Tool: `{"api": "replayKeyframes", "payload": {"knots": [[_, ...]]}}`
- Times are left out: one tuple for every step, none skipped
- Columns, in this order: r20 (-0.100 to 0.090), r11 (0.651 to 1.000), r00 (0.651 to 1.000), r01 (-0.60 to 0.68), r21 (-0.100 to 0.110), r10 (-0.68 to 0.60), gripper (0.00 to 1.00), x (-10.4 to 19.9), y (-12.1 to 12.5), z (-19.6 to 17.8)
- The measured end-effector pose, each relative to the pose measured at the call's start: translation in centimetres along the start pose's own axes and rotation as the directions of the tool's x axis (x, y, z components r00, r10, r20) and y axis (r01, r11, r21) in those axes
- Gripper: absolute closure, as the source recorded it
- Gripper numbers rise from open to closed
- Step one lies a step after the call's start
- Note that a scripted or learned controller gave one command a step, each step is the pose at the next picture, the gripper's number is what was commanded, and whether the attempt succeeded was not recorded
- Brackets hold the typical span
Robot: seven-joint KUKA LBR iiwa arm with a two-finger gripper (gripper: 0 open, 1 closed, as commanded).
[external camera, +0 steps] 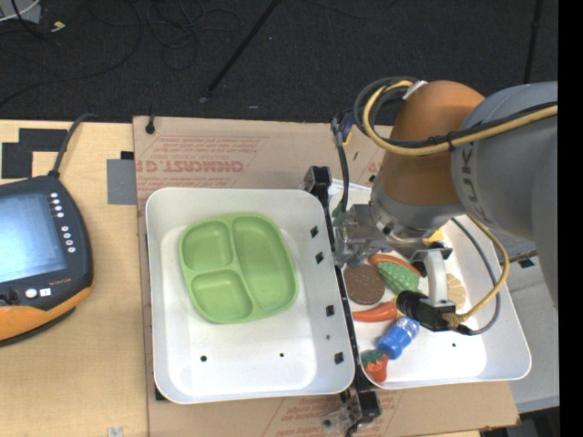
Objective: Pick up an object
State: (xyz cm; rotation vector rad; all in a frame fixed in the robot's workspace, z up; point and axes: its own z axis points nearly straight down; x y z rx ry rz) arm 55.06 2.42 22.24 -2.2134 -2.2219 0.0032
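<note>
- The background is a dark floor (pixel 273 44) crossed by loose black cables; below it lies a bench (pixel 100 353) of light wood, with a flattened cardboard sheet (pixel 228 153) printed in red letters under the bins; a handheld control pendant (pixel 36 248) with a pale screen and an orange underside rests on the bench at the far left.
- The arm (pixel 474 171) comes in from the right, grey with an orange band, and hangs over the right bin, covering much of it; yellow and black cables loop around its wrist.
- The left bin (pixel 173 353) is white and shallow; a green tray (pixel 239 268) with three compartments sits in it, towards its upper half.
- The right bin (pixel 496 358) touches the left one along a black-clipped edge; its lower right floor is bare white.
- The gripper (pixel 369 244) is low at the right bin's left side, just above the pile of objects; whether its fingers are spread or closed cannot be told, since the wrist hides them.
- The objects lie in a cluster in the right bin's left half: a brown round disc (pixel 365 286); a green and orange toy (pixel 398 274) beside it; a red-orange strip (pixel 373 314) below the disc; a blue bottle (pixel 398 337) lower still; a small orange and green piece (pixel 375 364) at the bin's lower left corner.
</note>
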Motion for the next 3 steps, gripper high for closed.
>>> {"api": "replayKeyframes", "payload": {"knots": [[0.001, 1.0, 1.0, 0.0, -0.001, 0.0, 1.0, 5.0, -0.9, -0.8], [0.002, 1.0, 1.0, -0.001, 0.003, 0.001, 1.0, 8.4, -2.9, 0.6], [0.002, 1.0, 1.0, -0.005, -0.003, 0.005, 1.0, 8.0, -3.3, -1.4]]}}
